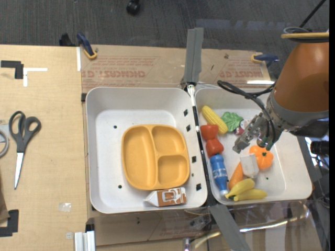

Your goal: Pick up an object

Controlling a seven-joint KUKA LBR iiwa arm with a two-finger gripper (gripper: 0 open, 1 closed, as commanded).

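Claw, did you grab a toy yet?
Not yet. The claw hangs in the right bin, above the orange, with nothing visibly between its fingers. The corn and bananas lie untouched. Grabbing and lifting remain.

The arm (306, 77) runs off the right edge and covers part of the right bin's far wall (246, 90). The tool (255, 135) is a blur, its grip unreadable. A carton (168, 196) overlaps the yellow tray's corner (155, 156)
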